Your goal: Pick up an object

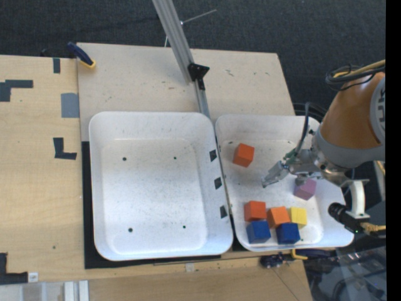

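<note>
**End effector over the right bin, blocks scattered around it**

The right bin [263, 123] served as the landmark. The arm [351, 121], grey with an orange band, reached in over that bin's right rim, and the end effector [274, 178] hung above the middle of the bin's floor, its tip pointing toward the bin's left side. Its fingers looked spread a little, with nothing visible between them.

An orange cube [244, 155] sat alone in the upper left part of the right bin, apart from the end effector's tip and up-left of it. A purple cube [305, 188] lay toward the bin's right side, just beside the wrist and partly overlapped by it. Along the bin's near edge a cluster of blocks sat packed close: a red-orange cube [254, 210], a second orange cube [279, 216] to its right, and a yellow cube [299, 216] beyond that. In front of them, nearest the bin's lower rim, were two blue cubes [258, 231] [287, 232], side by side.

To the left of the right bin, touching it rim to rim, stood the left bin [100, 168]. Both rested on the wooden desk [37, 168]. A grey metal pole [172, 24] ran diagonally from above down to the seam between the bins.
</note>
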